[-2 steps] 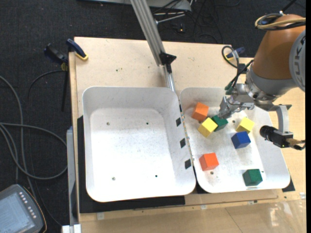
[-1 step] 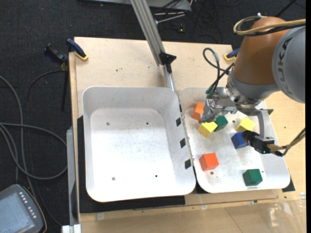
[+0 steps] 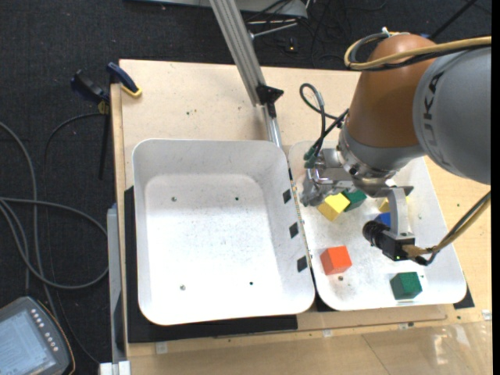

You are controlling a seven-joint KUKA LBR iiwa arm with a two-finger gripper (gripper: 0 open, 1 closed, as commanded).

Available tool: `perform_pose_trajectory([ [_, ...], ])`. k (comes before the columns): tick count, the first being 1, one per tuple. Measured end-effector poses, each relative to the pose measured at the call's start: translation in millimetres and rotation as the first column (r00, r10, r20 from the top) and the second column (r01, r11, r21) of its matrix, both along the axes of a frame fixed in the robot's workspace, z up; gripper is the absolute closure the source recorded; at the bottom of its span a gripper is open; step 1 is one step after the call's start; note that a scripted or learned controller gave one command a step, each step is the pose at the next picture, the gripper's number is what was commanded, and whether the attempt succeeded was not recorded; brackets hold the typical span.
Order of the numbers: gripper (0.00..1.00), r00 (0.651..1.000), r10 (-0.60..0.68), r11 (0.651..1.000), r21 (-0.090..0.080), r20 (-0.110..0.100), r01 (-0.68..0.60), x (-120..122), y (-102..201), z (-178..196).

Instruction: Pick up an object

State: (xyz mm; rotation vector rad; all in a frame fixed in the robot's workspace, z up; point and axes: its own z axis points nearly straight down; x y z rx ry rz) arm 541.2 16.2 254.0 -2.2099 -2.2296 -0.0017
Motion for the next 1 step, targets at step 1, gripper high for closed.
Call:
perform_pose_trajectory([
  [1, 1.0, 1.0, -0.001, 1.0, -0.001, -0.003, 0.001, -25.4, 43.8, -18.7],
])
